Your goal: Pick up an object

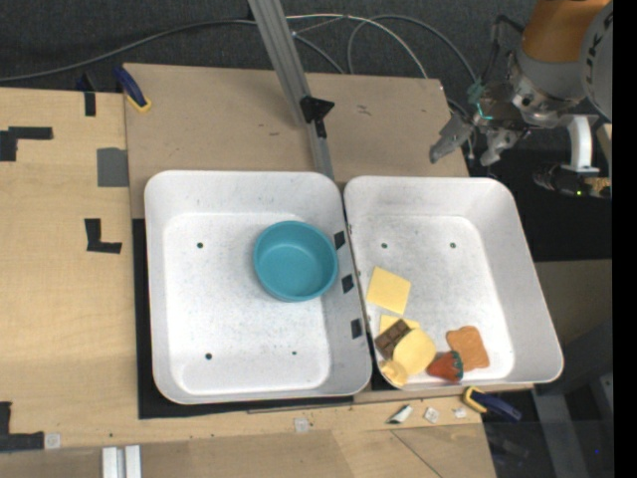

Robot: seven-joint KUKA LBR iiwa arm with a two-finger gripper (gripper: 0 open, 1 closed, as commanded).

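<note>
- Two shallow white plastic bins are sitting side by side mid-frame: the left bin (174, 267), the right bin (498, 257).
- The grey arm's two-finger gripper (466, 139) is hovering at upper right, beyond the right bin, jaws spread and gripping nothing.
- The round teal bowl (294, 259) is resting in the left bin; probably light, stiff and slippery, so pinching its rim is looking best.
- The flat yellow square (388, 291) is lying lower in the right bin.

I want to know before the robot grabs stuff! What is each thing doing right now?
blue bowl: upright, in the left bin
yellow square: lying flat, in the right bin
food pile: heaped at the near edge
gripper: open, holding nothing, beyond the bins
</note>
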